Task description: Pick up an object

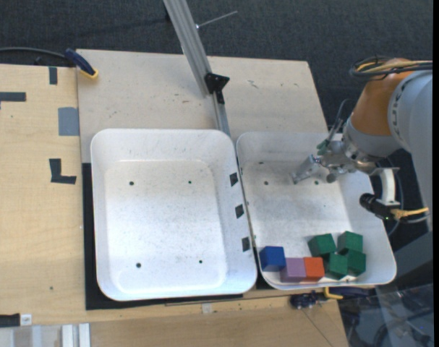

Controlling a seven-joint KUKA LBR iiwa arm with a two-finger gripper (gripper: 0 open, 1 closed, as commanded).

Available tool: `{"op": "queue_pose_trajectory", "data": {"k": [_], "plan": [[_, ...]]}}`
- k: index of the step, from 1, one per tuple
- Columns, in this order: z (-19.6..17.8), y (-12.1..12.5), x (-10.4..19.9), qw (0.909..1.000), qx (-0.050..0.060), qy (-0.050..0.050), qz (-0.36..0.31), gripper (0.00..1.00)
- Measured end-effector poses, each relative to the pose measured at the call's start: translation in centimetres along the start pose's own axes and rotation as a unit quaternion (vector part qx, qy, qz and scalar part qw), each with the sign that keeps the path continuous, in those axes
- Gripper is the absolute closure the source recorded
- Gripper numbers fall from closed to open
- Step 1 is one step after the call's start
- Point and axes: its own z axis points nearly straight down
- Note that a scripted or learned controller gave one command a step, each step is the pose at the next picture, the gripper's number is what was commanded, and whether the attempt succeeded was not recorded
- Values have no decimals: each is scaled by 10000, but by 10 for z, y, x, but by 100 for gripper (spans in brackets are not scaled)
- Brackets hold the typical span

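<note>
In the right bin point(277, 150), the gripper point(303, 173) is hovering toward twelve o'clock; I cannot tell its opening. Blocks are sitting at six o'clock: green blocks point(339, 253), then blue block point(273, 257). They are probably light, stiff; grip flat sides.

I see matt white plastic bins point(168, 147), speckled and scuffed; desk point(31, 194) is pale wood, smooth; slanted rail point(186, 27) looks like brushed metal; blocks point(338, 255) matt, possibly foam.

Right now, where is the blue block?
The blue block sits in the right bin, at its near-left corner, just left of the purple block.
</note>
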Motion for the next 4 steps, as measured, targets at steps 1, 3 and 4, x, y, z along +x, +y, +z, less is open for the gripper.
{"op": "queue_pose_trajectory", "data": {"k": [1, 3, 4], "plan": [[-14, 2, 0, 10000, -31, -8, -6, 100], [-121, 7, -2, 10000, -59, -9, 4, 100], [-161, 7, -2, 10000, -58, -9, 3, 100]]}}
